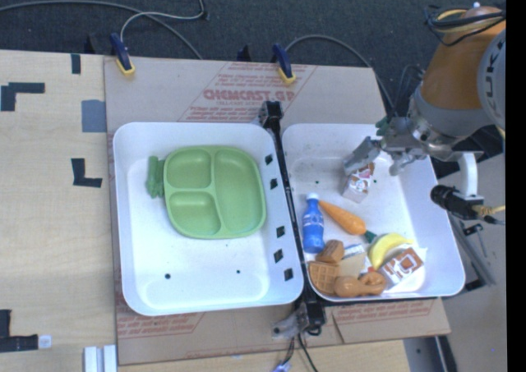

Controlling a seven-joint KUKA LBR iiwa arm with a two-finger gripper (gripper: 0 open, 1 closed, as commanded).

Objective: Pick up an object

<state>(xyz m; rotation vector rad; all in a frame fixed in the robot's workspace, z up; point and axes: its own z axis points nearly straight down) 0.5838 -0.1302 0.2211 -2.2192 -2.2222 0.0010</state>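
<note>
Hovering over the right bin [436,222], the gripper [385,153] had its fingers spread, nothing between them. We saw the small carton [359,182] just below-left of it, near the bin's upper middle, standing slightly tilted. We judged it the nearest pick; the carrot [343,217] and blue bottle [312,225] lay farther toward the front.

Arm [460,75] is seen as a thick rounded body, orange band on top, grey shell below it. Black cables are looped over the orange part at the upper edge. Gripper [385,158] is made of grey metal, with two slim pale fingers [360,153]. A white bracket and a black cylindrical piece [450,198] are attached at the lower side.
</note>
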